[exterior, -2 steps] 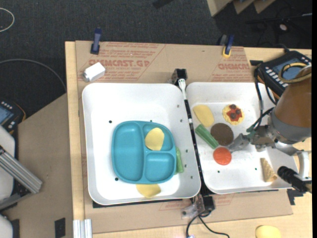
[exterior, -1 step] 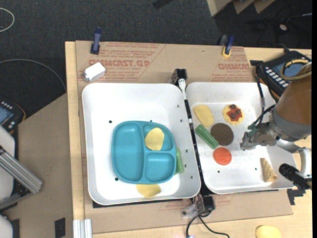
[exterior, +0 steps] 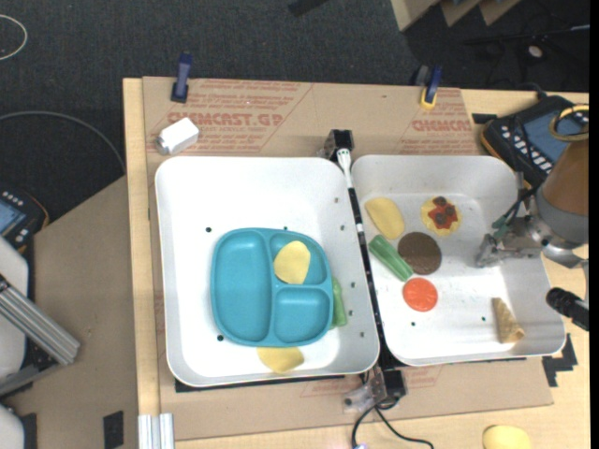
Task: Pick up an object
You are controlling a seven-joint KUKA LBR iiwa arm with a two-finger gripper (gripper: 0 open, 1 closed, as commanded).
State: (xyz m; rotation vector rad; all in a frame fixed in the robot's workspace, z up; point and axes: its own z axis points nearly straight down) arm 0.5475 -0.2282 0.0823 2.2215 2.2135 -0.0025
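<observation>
The right bin point(exterior: 468, 181) holds several toy foods: a pale yellow piece point(exterior: 385, 217), a green stick point(exterior: 389, 257), a brown disc point(exterior: 419, 252), a small pizza-like round point(exterior: 442, 214), an orange-red disc point(exterior: 420, 295) and a tan bread stick point(exterior: 506, 319). My gripper point(exterior: 499, 249) hangs low over the right side of this bin, on bare floor. It stands well right of the brown disc and above the bread stick. Nothing shows in its grasp.
The left bin point(exterior: 182, 251) carries a blue divided plate point(exterior: 245, 286) with a yellow slice point(exterior: 292, 262) in its upper right compartment, a green piece point(exterior: 338, 303) at its right edge and a yellow piece point(exterior: 280, 357) below it. The arm's orange band point(exterior: 573, 181) sits at the far right.
</observation>
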